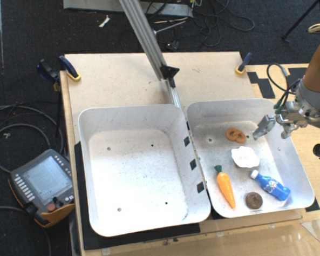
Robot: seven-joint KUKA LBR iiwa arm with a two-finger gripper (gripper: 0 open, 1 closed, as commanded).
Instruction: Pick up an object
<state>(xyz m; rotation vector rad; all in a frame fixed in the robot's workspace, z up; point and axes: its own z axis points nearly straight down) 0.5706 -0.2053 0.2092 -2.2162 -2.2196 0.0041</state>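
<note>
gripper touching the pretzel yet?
Apart. The camera view shows bare white bin floor between the gripper and the pretzel, which lies alone to the gripper's left.

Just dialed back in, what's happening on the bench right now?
The arm's claw hangs over the upper right part of the right bin, with nothing seen between its fingers. Five things lie loose in that bin: a pretzel nearest the claw, a white lump, a toy carrot, a blue bottle and a brown disc. Nothing has been picked up yet.
</note>
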